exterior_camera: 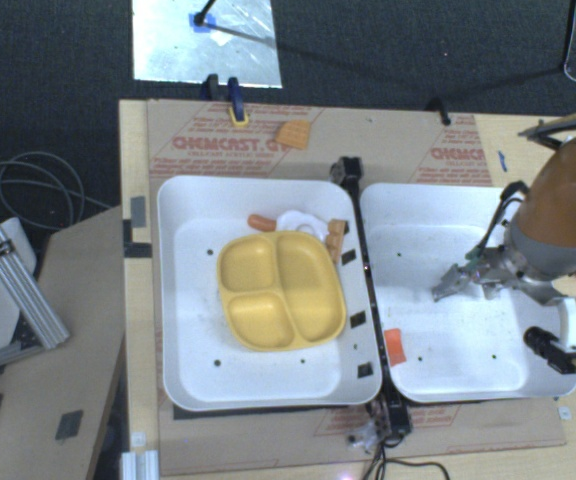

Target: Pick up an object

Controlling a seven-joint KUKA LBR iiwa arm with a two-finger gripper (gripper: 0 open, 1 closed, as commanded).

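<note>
Camera view, gripper (446,288) over right bin (468,373), grip state unclear, orange block (394,346) nearby.

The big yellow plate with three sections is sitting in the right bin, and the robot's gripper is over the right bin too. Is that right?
Not quite. The yellow plate sits in the left bin, not the right one. The camera view shows it there. The rest holds: the gripper is over the right bin.
</note>
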